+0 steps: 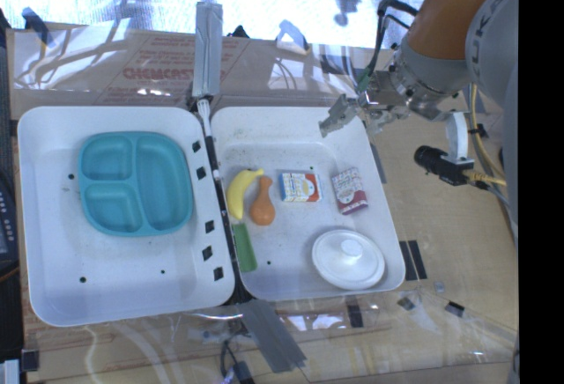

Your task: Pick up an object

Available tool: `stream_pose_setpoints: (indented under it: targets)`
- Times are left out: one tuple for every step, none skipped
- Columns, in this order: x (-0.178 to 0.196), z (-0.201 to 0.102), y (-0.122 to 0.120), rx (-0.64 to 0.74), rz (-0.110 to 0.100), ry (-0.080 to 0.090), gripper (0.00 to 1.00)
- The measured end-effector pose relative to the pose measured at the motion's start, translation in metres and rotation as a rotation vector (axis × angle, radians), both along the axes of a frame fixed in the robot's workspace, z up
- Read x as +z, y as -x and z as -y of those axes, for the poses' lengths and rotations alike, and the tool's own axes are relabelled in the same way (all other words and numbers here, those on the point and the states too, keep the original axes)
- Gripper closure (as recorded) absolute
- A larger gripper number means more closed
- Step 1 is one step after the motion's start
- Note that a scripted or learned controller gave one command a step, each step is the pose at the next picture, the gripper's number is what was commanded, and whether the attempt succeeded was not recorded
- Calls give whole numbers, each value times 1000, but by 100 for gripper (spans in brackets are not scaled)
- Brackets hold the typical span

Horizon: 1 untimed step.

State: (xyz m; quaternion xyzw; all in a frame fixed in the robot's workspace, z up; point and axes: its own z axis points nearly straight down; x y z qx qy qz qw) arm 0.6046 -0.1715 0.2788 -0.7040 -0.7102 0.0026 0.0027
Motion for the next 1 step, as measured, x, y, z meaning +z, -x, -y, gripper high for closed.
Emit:
stream_pose_setpoints:
  targets:
    - [-188,1,5,-148,3,-1,0]
